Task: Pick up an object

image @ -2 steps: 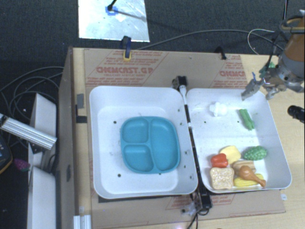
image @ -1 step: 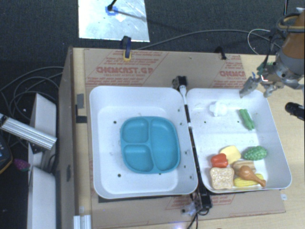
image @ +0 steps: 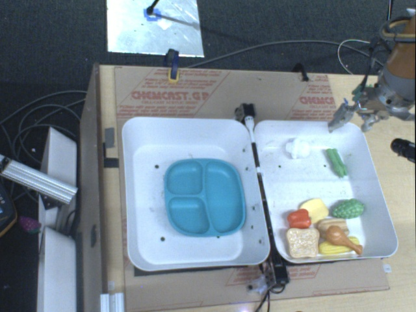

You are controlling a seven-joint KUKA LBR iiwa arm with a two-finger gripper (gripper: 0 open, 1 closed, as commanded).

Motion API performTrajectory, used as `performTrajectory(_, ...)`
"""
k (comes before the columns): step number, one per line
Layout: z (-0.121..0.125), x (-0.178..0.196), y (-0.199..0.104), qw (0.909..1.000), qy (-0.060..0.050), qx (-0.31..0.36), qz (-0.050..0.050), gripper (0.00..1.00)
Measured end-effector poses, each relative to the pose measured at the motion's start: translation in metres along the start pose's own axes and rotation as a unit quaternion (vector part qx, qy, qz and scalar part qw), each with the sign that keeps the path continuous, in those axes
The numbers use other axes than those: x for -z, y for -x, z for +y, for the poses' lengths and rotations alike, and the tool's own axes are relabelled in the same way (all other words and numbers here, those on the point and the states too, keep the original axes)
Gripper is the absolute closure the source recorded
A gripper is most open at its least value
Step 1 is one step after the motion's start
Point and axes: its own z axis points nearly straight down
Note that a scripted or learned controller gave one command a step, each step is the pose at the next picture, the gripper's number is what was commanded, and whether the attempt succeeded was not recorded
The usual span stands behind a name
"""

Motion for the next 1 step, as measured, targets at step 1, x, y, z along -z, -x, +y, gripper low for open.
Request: performTrajectory(1, -0.0018, -0.0066, -0.0001, 1.0, -0.001, 0.0, 0.0, 0.0)
